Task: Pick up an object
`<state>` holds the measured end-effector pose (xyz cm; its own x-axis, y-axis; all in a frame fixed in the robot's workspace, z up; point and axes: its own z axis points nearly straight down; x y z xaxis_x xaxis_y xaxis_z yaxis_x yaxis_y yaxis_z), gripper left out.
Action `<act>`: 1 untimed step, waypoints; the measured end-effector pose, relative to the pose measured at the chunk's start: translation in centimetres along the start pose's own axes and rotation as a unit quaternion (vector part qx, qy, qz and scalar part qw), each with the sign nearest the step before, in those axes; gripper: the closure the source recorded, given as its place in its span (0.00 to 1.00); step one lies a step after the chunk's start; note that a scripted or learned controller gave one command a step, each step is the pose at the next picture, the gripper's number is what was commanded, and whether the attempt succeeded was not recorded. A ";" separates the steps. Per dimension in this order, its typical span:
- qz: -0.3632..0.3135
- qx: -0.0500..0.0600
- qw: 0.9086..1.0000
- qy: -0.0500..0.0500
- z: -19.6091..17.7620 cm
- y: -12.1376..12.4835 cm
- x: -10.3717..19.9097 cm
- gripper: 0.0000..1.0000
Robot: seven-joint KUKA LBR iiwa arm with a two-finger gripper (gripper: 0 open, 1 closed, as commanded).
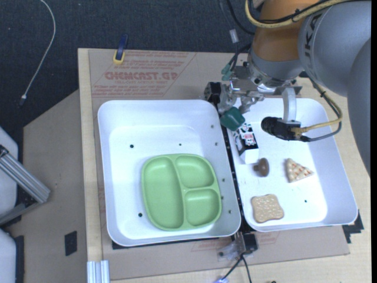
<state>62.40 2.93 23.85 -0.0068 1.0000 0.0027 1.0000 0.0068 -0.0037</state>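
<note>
I count two white bins, a left bin (115, 158) and a right bin (330, 175). The left holds one green plate (179, 190) with three wells. In the right I count four small things: one white box (247, 144), one brown lump (261, 167), one pizza slice (297, 170) and one square cracker (267, 207). There is one teal piece (232, 119) and one blue and yellow clip (121, 49). Under it all lies one board (153, 75).

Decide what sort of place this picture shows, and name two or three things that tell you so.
Probably a robotics lab. A grey and orange robot arm reaches over two white bins: the left bin holds a green plate, the right bin a toy-like pizza slice and cracker.
</note>
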 end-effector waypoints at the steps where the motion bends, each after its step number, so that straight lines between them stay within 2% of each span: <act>1: 0.000 0.000 1.000 0.000 -0.2 -0.8 5.1 1.00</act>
